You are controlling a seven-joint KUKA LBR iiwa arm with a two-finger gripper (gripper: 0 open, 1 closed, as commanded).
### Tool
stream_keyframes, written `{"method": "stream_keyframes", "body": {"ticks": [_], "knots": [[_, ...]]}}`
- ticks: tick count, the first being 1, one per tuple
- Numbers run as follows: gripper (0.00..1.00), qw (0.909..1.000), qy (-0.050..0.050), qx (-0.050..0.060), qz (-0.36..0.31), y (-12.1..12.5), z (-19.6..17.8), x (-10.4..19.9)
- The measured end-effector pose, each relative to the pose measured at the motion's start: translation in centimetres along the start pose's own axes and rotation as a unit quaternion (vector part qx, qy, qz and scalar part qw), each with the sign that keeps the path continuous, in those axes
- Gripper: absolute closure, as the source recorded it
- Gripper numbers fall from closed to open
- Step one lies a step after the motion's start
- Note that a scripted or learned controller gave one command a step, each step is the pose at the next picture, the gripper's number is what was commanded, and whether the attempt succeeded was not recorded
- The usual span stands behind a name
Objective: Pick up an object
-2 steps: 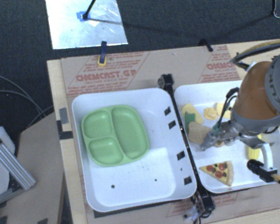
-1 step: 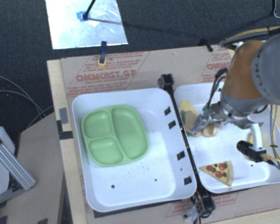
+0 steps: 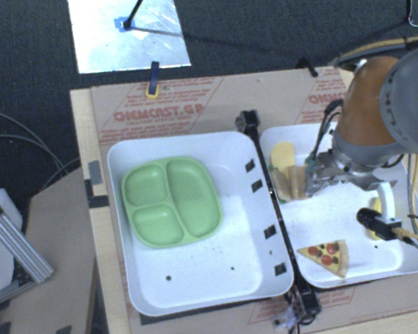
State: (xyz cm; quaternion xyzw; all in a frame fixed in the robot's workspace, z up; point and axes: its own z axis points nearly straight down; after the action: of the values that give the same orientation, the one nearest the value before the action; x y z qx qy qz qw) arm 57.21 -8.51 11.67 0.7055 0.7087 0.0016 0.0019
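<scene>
In the right bin point(image 3: 360, 268), a pale yellow food piece point(image 3: 282, 156) lies at the far left corner. A tan, ribbed food piece point(image 3: 289, 184) lies just in front of it. A toy pizza slice point(image 3: 326, 255) rests near the bin's front edge. My gripper point(image 3: 311, 180) is low over the bin's left side, right beside the tan piece and seemingly touching its right edge. The wrist hides what is directly under it.
The left bin point(image 3: 208, 277) holds a green divided plate point(image 3: 172, 201) in its far left part. A black divider with clips point(image 3: 267, 193) runs between the two bins. The grey and orange arm point(image 3: 385, 112) covers the right bin's far right corner.
</scene>
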Motion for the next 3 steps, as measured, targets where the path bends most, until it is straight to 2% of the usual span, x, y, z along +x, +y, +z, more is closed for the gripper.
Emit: {"method": "stream_keyframes", "body": {"ticks": [2, 3], "knots": [[1.00, 1.0000, 0.003, -0.002, -0.005, -1.3, -14.1, 16.2], [1.00, 1.0000, 0.004, -0.002, -0.006, -3.7, -22.5, 26.2]]}}
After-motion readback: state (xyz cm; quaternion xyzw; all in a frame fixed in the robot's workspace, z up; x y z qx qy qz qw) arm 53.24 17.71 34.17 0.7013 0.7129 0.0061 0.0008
